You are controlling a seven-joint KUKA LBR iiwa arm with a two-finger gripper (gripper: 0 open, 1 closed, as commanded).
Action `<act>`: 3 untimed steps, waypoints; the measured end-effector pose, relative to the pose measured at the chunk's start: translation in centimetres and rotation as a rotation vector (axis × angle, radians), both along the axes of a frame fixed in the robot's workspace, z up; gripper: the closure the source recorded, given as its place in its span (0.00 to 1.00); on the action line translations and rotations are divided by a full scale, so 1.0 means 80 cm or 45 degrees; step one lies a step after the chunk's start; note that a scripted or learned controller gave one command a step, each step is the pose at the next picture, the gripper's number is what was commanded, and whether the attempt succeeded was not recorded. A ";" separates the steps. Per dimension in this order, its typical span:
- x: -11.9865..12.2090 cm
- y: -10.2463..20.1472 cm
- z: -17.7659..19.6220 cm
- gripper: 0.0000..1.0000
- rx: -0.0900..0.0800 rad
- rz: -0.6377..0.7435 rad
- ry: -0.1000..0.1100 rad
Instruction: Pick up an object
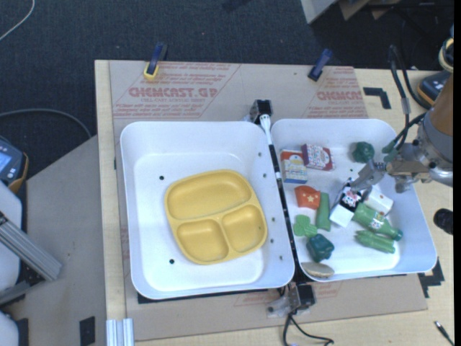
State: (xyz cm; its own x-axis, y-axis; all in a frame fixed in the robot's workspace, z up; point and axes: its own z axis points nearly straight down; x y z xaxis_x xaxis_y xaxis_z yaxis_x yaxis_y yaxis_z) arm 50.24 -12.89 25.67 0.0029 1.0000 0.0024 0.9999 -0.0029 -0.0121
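Over the right bin (410,262), the end effector (385,173) partly hides small toys.

We are seeing even, soft overhead light; the white bins (137,193) are glaring slightly, shadows staying faint, detail looking mildly blurred.

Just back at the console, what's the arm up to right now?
The arm's hand is down in the right bin, among the small toys, near a white block and some green pieces. Nothing is visibly held between its fingers. The yellow divided tray lies in the left bin.
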 end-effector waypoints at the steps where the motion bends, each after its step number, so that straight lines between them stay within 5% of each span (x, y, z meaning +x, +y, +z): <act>1: 0.003 0.000 0.007 0.00 -0.003 0.004 -0.016; 3: 0.007 0.002 -0.149 0.00 0.001 0.003 -0.004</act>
State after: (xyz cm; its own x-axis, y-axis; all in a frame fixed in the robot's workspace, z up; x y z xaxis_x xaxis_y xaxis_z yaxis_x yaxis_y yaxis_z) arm 50.84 -12.72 13.77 0.0002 1.0000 0.0030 1.0000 -0.0002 -0.0088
